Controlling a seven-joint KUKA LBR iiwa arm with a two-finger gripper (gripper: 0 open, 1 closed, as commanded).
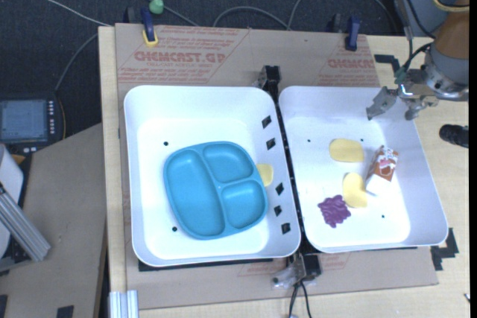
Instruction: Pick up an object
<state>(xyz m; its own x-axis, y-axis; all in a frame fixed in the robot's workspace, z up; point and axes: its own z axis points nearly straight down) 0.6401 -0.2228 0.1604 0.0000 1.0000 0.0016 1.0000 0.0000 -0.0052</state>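
Table [112, 160] carries two white bins side by side: the left bin [141, 123] holds a blue divided tray [216, 188] with a small yellow piece [265, 174] at its right edge, and the right bin [417, 205] holds the likely targets, a yellow oval [346, 151], a small red-and-white carton [384, 164], a second yellow piece [355, 191] and a purple bunch of grapes [335, 210]. The gripper [395, 105] hangs over the right bin's far right corner with its two fingers spread and nothing between them. Every object lies toward the near edge and slightly left of it, the oval and the carton nearest, so the next move is probably a short reach inward and down.
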